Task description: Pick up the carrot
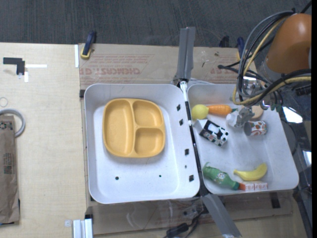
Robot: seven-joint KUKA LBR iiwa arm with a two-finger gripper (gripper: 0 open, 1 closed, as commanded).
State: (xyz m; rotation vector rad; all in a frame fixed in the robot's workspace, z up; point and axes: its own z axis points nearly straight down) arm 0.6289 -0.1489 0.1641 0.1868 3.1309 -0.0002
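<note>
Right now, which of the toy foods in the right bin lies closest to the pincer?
The orange carrot with its green end: its tip almost reaches the pincer, whereas the yellow lemon, yellow banana and green bottle lie farther off.

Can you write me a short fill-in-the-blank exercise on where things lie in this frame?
1. The yellow divided plate lies in the ____ bin.
2. The carrot lies in the right bin, its tip beside the ____.
3. The banana lies near the bin's front edge, next to the green ____.
4. The hand hangs over the ____ bin.

Missing words: left; lemon; bottle; right
</note>
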